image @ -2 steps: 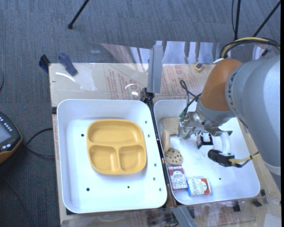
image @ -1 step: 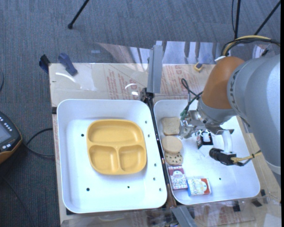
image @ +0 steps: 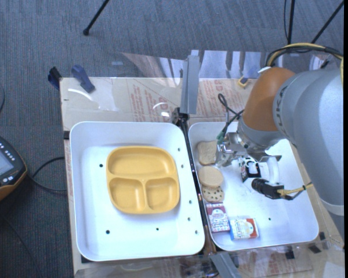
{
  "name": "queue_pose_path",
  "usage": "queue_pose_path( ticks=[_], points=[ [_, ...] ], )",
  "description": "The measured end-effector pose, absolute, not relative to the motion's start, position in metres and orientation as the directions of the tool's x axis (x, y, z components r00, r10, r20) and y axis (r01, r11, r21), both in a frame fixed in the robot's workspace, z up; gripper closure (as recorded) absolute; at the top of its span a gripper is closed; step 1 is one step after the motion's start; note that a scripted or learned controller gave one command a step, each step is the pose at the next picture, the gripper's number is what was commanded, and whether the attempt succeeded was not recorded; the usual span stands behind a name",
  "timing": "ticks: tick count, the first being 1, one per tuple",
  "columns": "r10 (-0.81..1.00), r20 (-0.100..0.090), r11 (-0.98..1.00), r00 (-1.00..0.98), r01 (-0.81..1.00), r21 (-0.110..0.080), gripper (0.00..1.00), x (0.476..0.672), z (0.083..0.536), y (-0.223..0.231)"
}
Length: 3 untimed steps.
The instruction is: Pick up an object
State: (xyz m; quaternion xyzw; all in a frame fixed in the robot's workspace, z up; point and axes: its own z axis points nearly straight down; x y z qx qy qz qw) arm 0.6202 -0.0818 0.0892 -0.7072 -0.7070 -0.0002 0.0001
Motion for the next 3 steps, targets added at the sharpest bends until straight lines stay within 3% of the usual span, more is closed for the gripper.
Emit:
queue_pose_path(
  ticks=[1,2,3],
  points=[
    [1.0,0.001,0.0,0.0,1.0,-0.006,1.0,0.558,0.086,-0.081],
    [1.0,0.0,0.001,-0.001,1.0,-0.001,1.0,0.637,0.087,-0.081],
    [1.0,0.001,0.002,-0.002,1.0,-0.006,1.0,0.571,0.087,-0.079]
  ],
)
